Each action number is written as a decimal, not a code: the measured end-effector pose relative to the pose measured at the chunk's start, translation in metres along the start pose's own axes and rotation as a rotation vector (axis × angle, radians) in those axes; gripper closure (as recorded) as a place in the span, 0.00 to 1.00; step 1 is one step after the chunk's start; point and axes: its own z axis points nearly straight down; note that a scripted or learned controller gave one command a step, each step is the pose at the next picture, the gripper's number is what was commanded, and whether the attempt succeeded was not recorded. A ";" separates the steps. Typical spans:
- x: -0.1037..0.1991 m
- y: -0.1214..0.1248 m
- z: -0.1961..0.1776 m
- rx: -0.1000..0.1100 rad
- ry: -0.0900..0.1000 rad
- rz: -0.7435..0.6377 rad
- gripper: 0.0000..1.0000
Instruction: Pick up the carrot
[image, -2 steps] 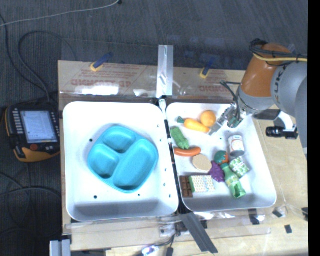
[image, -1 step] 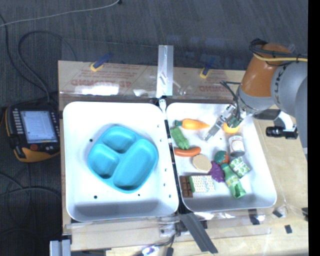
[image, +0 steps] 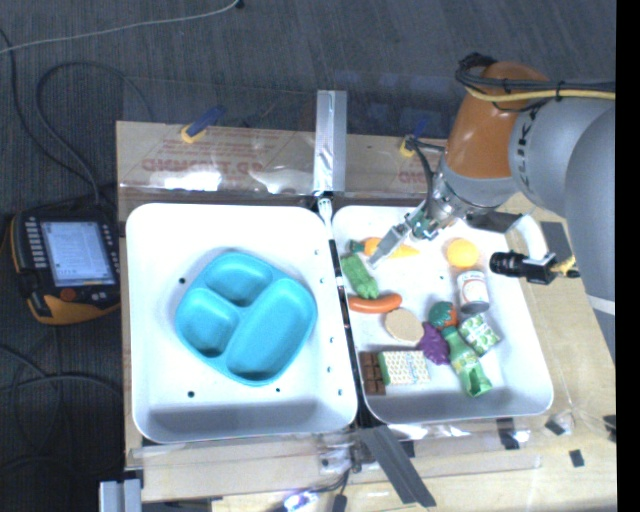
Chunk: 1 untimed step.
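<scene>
**Approach step: hand above right bin, carrot not yet grasped**

Left bin (image: 150, 330): teal divided tray (image: 245, 318) sits mid-bin, nothing for the task here.

Right bin (image: 530, 385): clutter. Near its left edge a green veg (image: 359, 275), just below it the carrot (image: 375, 302), orange, lying roughly flat, long axis across the bin, touching or nearly touching the green veg. Below right of the carrot a tan round piece (image: 403, 325); toward the bin's front edge a brown bar (image: 372, 372) and cracker pack (image: 405, 368). Further right: purple item (image: 433, 343), can (image: 473, 291), green packet (image: 472, 350), yellow ball (image: 461, 252) near the back.

Hand (image: 392, 242) is at the bin's back-left area, angled down toward the green veg, above and apart from the carrot. Nothing seen between its tips; apart or together, cannot tell, too small.

Judgement: still reaching. Next move needs a shift toward the front edge and down onto the carrot's middle, tips astride its narrow width, clear of the green veg.
</scene>
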 end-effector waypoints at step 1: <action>0.035 -0.026 -0.089 0.001 -0.002 0.117 0.00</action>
